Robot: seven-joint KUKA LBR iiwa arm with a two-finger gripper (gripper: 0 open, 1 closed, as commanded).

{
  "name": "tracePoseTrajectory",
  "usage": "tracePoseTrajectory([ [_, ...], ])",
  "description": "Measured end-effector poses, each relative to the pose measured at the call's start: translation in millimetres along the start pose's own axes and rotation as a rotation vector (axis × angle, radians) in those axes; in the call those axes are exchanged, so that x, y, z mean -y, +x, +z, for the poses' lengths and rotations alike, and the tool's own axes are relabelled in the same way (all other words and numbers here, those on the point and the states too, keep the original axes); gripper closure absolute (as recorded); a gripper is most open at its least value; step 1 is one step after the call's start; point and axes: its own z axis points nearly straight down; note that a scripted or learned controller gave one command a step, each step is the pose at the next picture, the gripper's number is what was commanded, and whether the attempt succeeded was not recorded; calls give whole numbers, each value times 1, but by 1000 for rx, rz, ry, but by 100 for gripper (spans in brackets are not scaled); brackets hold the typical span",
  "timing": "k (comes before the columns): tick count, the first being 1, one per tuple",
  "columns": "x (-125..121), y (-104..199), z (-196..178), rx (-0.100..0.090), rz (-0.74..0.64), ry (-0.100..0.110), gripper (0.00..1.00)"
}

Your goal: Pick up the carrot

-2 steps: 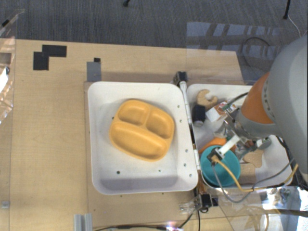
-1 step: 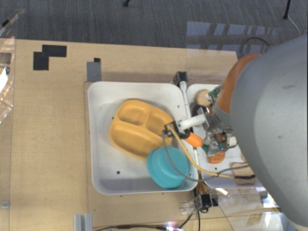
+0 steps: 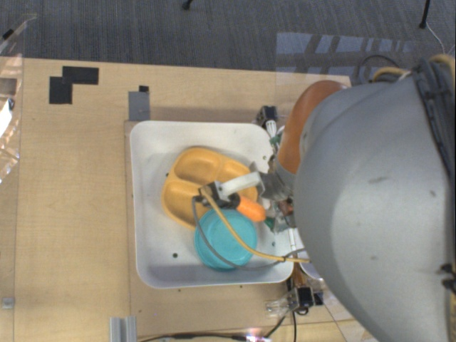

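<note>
Carrot (image 3: 251,209): in white bin (image 3: 151,164), touching teal bowl (image 3: 226,242), beside yellow dish (image 3: 194,178).
Jaws: beside carrot; open or closed, cannot tell.

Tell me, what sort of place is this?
Probably a robotics lab: a big grey robot arm reaches over a wooden bench, and a white bin holds toy-like items, a carrot and a teal bowl.

1. The floor (image 3: 299,9) is being covered by dark grey ribbed carpet.
2. The pale wooden bench (image 3: 71,226) is being marked by a black L-shaped patch (image 3: 70,84).
3. Light is being reflected off a clear panel (image 3: 8,120) at left.
</note>
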Motion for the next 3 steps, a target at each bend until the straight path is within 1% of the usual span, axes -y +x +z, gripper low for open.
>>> tracePoseTrajectory([
  [1,-3,0,0,0,7,-3,0],
  [3,-3,0,0,0,7,-3,0],
])
